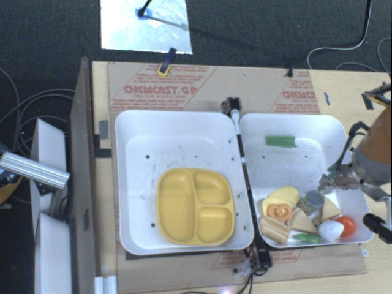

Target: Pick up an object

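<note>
My gripper reaches in from the right over the right bin, low above its right half. Just below and left of it a pile of toy food lies in the bin's near corner: a small grey can, a yellow piece with an orange centre, tan wedges, a white egg and a red-orange ball. A green stick lies alone near the bin's far wall. Nothing is seen held by the gripper.
The left bin holds a yellow divided plate in its near half. A black divider runs between the bins. Cardboard lines the bench behind them, and cables trail at the far right.
</note>
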Robot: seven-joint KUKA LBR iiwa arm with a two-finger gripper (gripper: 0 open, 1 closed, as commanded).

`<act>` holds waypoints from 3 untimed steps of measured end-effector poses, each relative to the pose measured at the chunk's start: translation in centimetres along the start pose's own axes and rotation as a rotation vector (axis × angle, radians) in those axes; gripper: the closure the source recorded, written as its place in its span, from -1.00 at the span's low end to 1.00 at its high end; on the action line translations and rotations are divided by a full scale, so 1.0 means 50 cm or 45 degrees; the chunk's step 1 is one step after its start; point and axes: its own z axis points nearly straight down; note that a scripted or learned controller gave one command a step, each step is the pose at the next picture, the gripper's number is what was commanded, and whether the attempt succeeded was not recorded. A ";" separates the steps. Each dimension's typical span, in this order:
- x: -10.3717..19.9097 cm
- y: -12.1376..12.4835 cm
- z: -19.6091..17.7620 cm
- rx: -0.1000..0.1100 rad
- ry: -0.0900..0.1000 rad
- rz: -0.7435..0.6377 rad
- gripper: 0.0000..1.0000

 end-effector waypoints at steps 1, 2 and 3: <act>0.000 0.002 -0.021 -0.004 -0.001 -0.001 1.00; 0.000 0.004 -0.042 -0.007 -0.001 -0.002 1.00; 0.000 0.006 -0.063 -0.010 -0.002 -0.003 1.00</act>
